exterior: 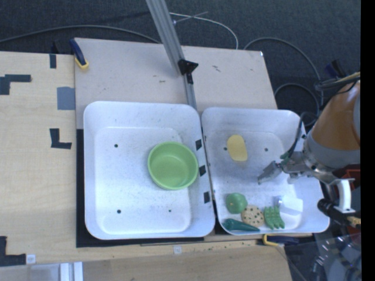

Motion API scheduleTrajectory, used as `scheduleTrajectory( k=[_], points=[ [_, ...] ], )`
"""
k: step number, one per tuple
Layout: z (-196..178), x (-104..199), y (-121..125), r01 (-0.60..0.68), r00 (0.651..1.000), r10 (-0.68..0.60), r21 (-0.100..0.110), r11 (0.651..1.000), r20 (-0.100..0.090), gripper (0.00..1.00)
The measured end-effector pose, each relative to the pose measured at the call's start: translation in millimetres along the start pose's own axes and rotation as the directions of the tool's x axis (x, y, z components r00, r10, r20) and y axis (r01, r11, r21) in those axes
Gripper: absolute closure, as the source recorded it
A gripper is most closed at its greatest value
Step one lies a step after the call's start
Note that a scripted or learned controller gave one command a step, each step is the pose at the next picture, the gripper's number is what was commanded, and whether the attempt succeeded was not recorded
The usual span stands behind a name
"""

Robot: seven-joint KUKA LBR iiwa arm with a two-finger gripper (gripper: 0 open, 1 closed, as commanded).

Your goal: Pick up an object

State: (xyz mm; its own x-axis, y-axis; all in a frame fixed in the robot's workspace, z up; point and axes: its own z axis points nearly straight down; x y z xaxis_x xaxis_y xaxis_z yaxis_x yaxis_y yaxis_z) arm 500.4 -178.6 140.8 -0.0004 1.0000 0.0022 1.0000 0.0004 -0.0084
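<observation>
1. A wooden bench [35,174] is seen from above, marked with dark tape patches at its left side; a blue-and-yellow clamp [78,53] is fixed at the upper left corner of the pale board [135,69] behind the bins.
2. The left bin [96,157] is occupied by a single green bowl [172,165], set upright toward the bin's right wall, so that wide bare floor is left to its left and along the near edge.
3. A grey metal pole [167,28] is slanted down from the top of the view to the seam where the two bins meet.
4. In the right bin [258,119], a flat yellow piece [237,147] is laid alone in the upper middle, with clear floor all round it.
5. The remaining objects are crowded along the near rim: a green rounded item [236,202], a speckled tan cookie-like disc [252,216] just beside it, a dark teal piece [240,225] against the front wall, a green toothed item [273,218], and a small white block [290,205].
6. The gripper [270,173] is shown low over the right bin's right half, between the yellow piece and the near-rim cluster; nothing is seen between its fingers, and whether they are apart or together cannot be told.
7. The grey arm with its orange band [340,122] is reached in over the bin's right wall.
</observation>
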Motion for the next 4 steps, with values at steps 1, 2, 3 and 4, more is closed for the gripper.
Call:
scheduleTrajectory(
  k=[1,2,3,4],
  points=[
    [51,0,0,0.0,1.0,0.0,-0.007,1.0,0.003,0.0],
    [41,1,0,0.001,1.0,-0.001,-0.006,1.0,0.001,1.0],
    [-7,-6,-5,-0.001,1.0,0.001,-0.011,1.0,0.003,1.0],
    [-69,-6,-8,0.001,1.0,-0.001,-0.013,1.0,0.004,1.0]
  ],
)
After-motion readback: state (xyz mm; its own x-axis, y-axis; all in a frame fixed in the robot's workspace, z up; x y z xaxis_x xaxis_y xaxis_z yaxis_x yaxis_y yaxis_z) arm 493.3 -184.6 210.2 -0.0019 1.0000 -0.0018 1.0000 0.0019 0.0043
